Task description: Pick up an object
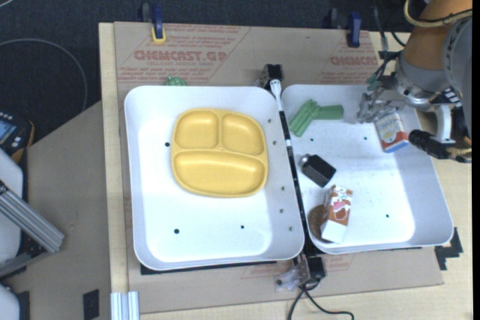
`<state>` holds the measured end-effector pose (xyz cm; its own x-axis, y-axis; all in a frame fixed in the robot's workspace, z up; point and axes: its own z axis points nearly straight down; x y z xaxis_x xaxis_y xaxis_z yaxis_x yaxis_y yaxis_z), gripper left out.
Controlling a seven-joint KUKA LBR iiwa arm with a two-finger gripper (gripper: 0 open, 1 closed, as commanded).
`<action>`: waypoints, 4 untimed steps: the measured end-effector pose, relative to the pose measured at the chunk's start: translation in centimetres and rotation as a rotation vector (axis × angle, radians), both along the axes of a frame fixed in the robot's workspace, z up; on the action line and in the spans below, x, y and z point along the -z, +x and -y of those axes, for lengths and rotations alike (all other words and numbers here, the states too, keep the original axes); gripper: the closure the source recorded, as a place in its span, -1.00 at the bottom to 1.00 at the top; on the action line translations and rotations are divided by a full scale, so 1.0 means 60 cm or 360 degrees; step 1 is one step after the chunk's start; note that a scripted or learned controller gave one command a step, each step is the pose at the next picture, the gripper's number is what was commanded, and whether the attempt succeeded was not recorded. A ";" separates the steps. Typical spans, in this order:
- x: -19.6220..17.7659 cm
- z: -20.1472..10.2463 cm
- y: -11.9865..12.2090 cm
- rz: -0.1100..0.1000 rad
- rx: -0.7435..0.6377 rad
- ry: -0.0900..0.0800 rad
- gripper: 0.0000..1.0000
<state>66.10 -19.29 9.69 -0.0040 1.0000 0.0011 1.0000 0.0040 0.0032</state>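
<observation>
- A small white carton with red and blue print [391, 133] lies in the right white bin [420, 198], near its far right part, just below and beside the gripper [373, 107].
- The gripper sits low over the far edge of that bin; its metal fingers point down toward the bin floor, close to the carton, but nothing shows between them — whether they stand wide or narrow, I cannot tell.
- Above the gripper rises the grey arm with its orange band [442, 11], entering from the right.
- A green ridged plastic piece with a flat handle-like end [313, 116] lies near the far left corner of the same bin, well left of the gripper.
- A small black rectangular block [318, 169] rests tilted near the bin's left wall, toward the middle.
- A white and brown-red printed packet [338, 212] lies at the near left corner, partly over a round brown object [316, 219] whose shape is hard to tell.
- The left white bin [150, 183] holds a yellow divided plastic plate with three compartments [220, 152], set in its far half.
- Both bins rest side by side on a brown cardboard-covered bench [120, 71].
</observation>
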 end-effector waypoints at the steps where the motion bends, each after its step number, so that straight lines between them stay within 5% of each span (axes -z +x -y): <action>1: 0.021 0.015 -0.008 -0.0009 0.0007 -0.0002 1.00; 2: -0.038 -0.102 0.013 0.0003 -0.0004 -0.0003 1.00; 3: 0.022 -0.076 0.007 -0.0018 0.0007 0.0001 1.00; 4: -0.091 -0.003 -0.068 -0.0003 0.0014 -0.0006 1.00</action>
<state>62.05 -19.10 15.18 0.0047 1.0000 -0.0024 1.0000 -0.0047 0.0012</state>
